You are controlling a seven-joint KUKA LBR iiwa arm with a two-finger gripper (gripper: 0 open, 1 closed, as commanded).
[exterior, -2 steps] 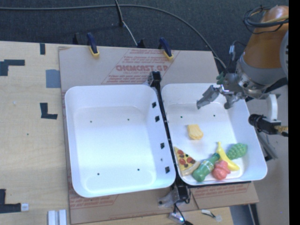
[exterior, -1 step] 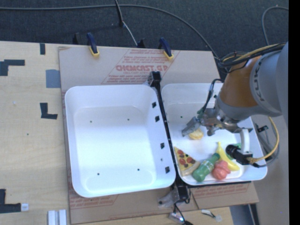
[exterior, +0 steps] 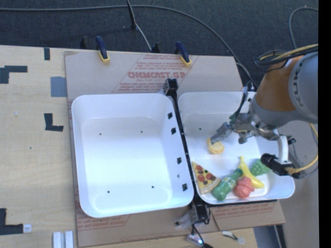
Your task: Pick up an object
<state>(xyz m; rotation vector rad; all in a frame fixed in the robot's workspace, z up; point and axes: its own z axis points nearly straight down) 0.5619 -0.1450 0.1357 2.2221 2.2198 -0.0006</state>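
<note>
Camera view: grey two-finger tool (exterior: 221,134), fingers spread, hovers above small yellow plastic toy (exterior: 216,147) in right white bin (exterior: 207,105); closing off-centre could nudge it away.

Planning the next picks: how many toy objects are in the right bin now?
5: a yellow piece just below the gripper; pizza slice, green bottle, red piece and banana clustered along the near wall. The arm may hide more.
</note>
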